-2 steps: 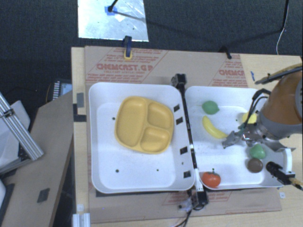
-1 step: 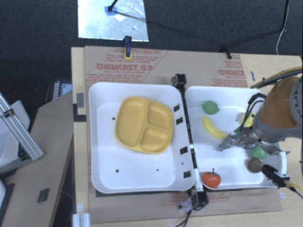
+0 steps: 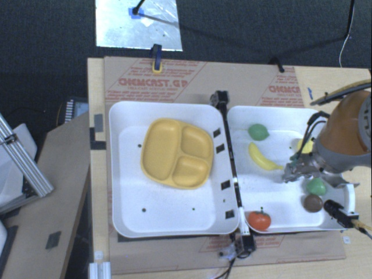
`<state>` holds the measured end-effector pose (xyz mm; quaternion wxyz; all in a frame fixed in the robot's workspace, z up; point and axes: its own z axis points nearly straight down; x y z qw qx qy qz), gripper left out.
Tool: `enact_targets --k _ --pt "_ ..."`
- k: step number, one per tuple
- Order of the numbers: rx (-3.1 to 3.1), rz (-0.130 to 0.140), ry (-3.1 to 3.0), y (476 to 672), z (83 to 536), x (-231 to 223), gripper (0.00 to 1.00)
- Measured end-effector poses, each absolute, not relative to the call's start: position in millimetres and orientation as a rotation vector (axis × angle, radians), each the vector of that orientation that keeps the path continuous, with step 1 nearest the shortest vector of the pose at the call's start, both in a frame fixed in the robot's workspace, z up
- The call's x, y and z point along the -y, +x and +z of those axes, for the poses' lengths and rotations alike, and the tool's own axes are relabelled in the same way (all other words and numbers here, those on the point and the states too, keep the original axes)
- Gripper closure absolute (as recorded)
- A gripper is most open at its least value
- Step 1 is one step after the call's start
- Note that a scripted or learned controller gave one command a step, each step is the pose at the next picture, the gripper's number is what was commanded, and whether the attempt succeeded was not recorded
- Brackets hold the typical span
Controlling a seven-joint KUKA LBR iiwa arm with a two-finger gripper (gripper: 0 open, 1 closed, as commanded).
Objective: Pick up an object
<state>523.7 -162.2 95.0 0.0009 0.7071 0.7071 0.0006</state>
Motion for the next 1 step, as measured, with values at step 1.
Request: enact_targets --k 1 --pt "-2.223 0.003 2.215 526.5 137.8 164.3 1.00"
